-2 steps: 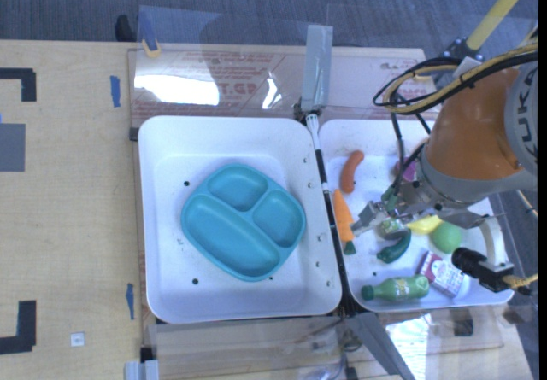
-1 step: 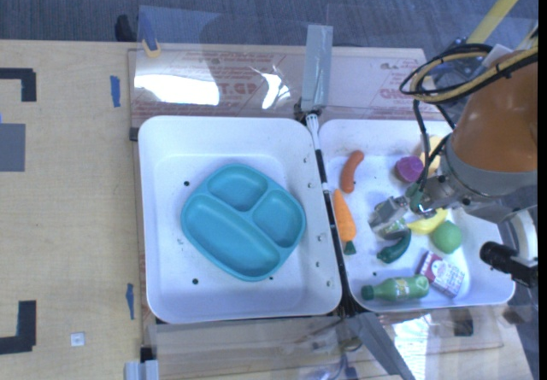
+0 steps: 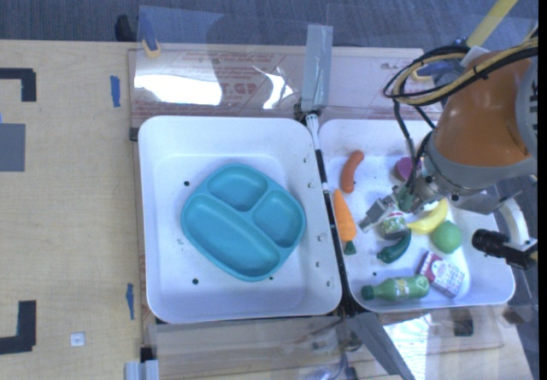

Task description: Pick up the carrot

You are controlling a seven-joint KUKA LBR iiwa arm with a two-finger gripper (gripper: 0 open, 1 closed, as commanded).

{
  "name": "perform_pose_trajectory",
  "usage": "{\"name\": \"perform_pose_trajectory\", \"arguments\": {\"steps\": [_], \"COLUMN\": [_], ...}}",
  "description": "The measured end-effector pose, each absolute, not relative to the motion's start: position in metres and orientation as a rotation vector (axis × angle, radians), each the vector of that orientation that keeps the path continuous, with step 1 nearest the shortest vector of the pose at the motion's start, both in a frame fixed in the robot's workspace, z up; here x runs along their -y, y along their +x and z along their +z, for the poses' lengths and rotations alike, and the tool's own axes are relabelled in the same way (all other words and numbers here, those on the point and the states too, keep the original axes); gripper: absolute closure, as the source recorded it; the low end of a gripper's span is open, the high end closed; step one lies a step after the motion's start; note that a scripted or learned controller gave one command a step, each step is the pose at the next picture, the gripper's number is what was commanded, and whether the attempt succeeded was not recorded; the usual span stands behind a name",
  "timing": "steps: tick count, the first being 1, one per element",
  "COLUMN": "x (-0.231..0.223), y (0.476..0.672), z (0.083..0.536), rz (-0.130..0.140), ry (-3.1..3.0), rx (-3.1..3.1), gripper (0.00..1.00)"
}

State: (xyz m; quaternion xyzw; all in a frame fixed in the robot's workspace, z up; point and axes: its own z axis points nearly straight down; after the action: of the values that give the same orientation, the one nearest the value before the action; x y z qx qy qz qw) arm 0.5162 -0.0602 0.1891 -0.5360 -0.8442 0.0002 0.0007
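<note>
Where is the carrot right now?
The carrot lies in the right bin, by its left wall, just below the hot dog and left of the gripper.

Teal divided plate [image 3: 244,220] in left bin [image 3: 162,199], green bottle [image 3: 396,289], banana [image 3: 430,218], lime [image 3: 446,237]

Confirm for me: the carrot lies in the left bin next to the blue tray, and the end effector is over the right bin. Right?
Not quite. The camera view shows the carrot in the right bin, along its left wall, not in the left bin with the blue tray. The end effector is indeed over the right bin.
</note>
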Motion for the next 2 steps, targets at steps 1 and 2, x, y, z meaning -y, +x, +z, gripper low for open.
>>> {"name": "perform_pose_trajectory", "arguments": {"steps": [1,2], "x": [0.101,0.045], "y": [0.570,0.489], "z": [0.267,0.217], "rz": [-0.004,0.001], "ry": [-1.954,-1.599], "rx": [2.467,2.701], "gripper": [0.00,0.00]}}
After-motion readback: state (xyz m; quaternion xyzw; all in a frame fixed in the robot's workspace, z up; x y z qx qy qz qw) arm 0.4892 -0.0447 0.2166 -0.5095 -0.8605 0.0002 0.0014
